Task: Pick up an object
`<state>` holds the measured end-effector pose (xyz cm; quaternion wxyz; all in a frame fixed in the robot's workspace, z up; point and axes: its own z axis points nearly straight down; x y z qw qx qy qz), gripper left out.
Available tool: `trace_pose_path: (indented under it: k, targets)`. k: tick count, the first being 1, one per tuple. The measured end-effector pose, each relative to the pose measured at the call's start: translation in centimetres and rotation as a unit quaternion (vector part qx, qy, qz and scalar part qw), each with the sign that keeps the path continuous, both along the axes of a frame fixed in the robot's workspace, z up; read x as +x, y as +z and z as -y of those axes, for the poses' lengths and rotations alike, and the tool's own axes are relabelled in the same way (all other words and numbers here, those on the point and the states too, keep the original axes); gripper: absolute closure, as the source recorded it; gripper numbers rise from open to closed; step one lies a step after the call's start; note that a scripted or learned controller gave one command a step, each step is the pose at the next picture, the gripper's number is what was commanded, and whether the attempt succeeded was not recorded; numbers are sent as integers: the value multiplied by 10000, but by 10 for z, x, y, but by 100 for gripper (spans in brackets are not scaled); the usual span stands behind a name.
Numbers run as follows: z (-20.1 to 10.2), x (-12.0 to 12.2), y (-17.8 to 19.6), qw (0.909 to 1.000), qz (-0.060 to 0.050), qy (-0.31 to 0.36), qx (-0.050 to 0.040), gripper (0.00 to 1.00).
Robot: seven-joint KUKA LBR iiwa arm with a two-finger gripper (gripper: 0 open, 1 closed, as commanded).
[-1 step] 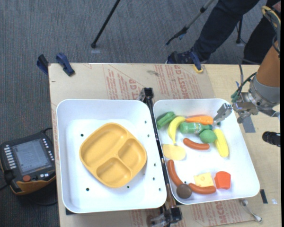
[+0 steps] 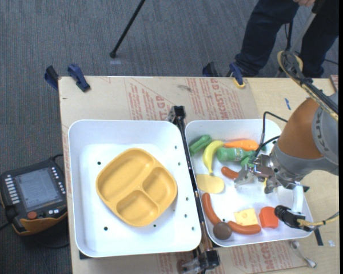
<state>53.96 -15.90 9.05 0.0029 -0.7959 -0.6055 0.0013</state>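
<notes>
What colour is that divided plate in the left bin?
Yellow. The divided plate shows plainly in the camera view, lying in the left bin.

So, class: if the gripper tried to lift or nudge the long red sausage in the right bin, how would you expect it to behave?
The red sausage looks like glossy moulded plastic, so it is probably stiff, light and a bit slippery. Its rounded, curved body may roll or pivot when pushed. It lies against the right bin wall, which could crowd one finger.

Two shallow white plastic bins (image 2: 80, 153) sit side by side. The left one holds one yellow three-compartment plastic tray (image 2: 136, 186); the right one holds about ten toy foods — among them one yellow plastic banana (image 2: 210, 153), one orange plastic carrot (image 2: 242, 145) and two red sausages (image 2: 210, 207).
</notes>
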Motion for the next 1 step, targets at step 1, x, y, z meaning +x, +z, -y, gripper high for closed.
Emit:
trace_pose_path:
  k: [1]
  targets:
    - [-79, 33, -3, 9934, 18, 1148, -4, 0]
